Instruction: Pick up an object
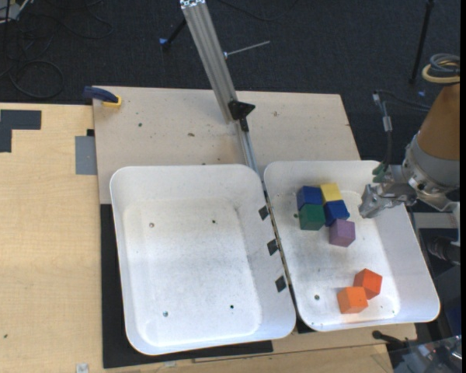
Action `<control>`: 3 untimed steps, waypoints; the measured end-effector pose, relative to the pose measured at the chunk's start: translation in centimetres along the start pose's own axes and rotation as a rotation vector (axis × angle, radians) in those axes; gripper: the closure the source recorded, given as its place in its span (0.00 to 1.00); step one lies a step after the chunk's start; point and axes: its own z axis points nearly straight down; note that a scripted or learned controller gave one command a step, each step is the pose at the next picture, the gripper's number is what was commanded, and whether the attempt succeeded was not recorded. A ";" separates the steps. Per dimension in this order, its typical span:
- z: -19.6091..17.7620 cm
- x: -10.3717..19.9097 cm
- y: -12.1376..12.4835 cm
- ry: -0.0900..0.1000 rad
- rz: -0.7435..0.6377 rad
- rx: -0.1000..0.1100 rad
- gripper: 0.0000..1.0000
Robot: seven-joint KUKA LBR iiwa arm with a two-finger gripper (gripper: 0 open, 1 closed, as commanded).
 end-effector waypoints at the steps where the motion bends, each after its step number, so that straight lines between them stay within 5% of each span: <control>1: -2.4 -0.1 0.0 0.001 -0.002 0.002 1.00; 3: -0.5 11.6 2.8 0.003 -0.008 0.006 1.00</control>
